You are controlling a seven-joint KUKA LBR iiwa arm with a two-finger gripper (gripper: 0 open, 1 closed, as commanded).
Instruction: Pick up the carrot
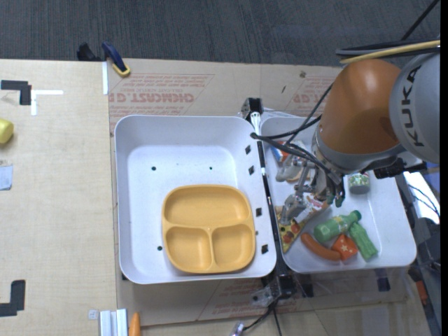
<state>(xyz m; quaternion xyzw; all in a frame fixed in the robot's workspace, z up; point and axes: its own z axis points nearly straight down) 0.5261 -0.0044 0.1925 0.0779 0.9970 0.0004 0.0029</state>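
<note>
The carrot, a short orange-red stick, lies near the front edge of the right bin. It is slanted, with its right end against a red-orange toy. My gripper hangs over the left-middle of the same bin, below the orange wrist band. It is behind and slightly left of the carrot, apart from it, with nothing visibly in it.
Around the carrot lie a green bottle, a green vegetable, a yellow patterned piece and a small tin. The left bin holds a yellow divided plate. A yellow object sits on the bench at far left.
</note>
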